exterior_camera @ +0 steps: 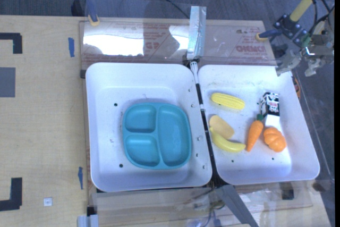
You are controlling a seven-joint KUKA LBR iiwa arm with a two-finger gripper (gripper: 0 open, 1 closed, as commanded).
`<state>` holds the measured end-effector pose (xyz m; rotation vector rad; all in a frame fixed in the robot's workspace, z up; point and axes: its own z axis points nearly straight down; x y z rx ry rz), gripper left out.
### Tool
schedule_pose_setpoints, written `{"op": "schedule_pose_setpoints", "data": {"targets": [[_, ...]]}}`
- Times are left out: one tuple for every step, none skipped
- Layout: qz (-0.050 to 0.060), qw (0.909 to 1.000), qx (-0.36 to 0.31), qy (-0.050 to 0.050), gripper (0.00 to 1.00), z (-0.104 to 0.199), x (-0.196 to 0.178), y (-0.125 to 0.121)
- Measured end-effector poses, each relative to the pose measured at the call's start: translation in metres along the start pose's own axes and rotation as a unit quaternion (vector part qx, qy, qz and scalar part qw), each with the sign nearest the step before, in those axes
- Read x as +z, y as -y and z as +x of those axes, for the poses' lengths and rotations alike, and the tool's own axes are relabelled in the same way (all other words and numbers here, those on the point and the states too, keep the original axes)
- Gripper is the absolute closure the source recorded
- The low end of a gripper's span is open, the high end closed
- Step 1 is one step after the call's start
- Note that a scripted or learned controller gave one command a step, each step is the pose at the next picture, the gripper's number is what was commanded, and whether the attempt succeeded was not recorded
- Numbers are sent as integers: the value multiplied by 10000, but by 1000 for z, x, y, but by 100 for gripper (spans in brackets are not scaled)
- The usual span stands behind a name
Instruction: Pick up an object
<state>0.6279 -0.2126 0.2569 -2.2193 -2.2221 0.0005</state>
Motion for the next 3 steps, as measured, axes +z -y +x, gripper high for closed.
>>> {"op": "schedule_pose_setpoints", "data": {"targets": [[-43,9990,-434,-48,0,1,156,43],[-57,9990,-433,-7,100,-2,146,43],[-61,9999,-82,4,100,78,34,55]]}}
